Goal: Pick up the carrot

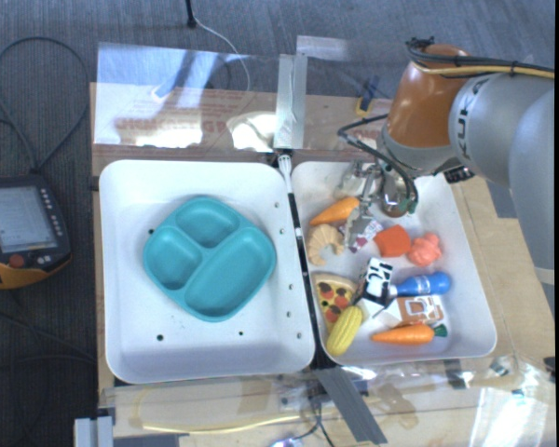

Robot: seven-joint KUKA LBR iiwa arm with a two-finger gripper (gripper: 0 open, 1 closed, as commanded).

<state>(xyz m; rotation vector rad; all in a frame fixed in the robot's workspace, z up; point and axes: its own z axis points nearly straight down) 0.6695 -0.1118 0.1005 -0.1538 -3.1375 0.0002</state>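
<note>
An orange carrot with a green tip lies flat near the front edge of the right bin. A second orange, carrot-like piece lies at the bin's back left. My gripper hangs low over the back of the right bin, right beside that orange piece and far from the front carrot. Nothing can be seen held in it.
Around the gripper lie a croissant, an orange block and a pink toy. Further forward are a pizza slice, a corn cob and a blue bottle. A teal divided plate sits in the left bin.
</note>
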